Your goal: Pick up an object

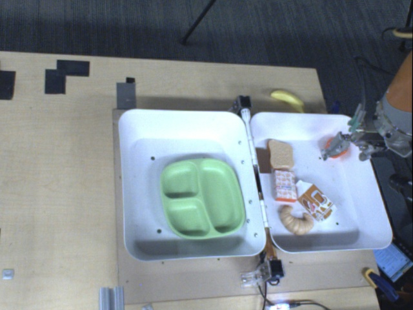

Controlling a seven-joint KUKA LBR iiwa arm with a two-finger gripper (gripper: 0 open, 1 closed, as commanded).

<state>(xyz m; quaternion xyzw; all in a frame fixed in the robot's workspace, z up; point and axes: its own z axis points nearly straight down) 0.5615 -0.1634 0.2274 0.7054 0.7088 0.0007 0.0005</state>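
Observation:
My gripper (345,142) reaches in from the right over the upper right part of the right bin (361,237). A small orange object (333,149) sits right at its tip; whether it is gripped is unclear. Further left in that bin lie a slice of bread (281,152), a brown block (262,160), a pink-and-white wafer pack (284,185), an orange-and-white packet (315,202) and a croissant (296,220).
The left bin (129,173) holds a green divided plate (202,196). A banana (287,99) lies on the bench just behind the right bin. Clamps and cables sit at the bins' shared edge, front (266,273) and back (242,103).

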